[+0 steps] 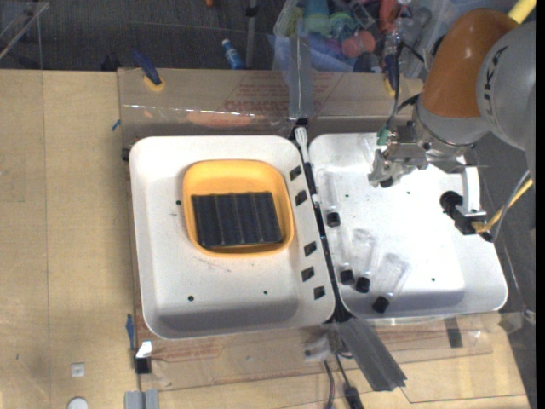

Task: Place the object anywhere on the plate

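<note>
A grey arm with an orange band (456, 66) is being seen reaching in from the right over the right-hand white bin (443, 292), its gripper (382, 174) being held above the bin's rear left part, close to the divider between the two bins. Whether the gripper is spread or closed cannot be told from this slanted overhead angle (the tool is being seen largely from above, against the white floor).

In the left-hand white bin (162, 288), a yellow plate (238, 175) is being shown lying near the middle. A black ridged rectangular object (237, 219) is being carried flat on the plate, covering most of its centre and front, with the yellow rim being left visible around it.

Well apart from the gripper, toward the front left of the right bin, two clear plastic pieces (379, 261) are being shown lying just beside each other, with a few small black caps (362, 285) being scattered near them. A row of small black tabs (305, 224) is being seen along the divider.
</note>
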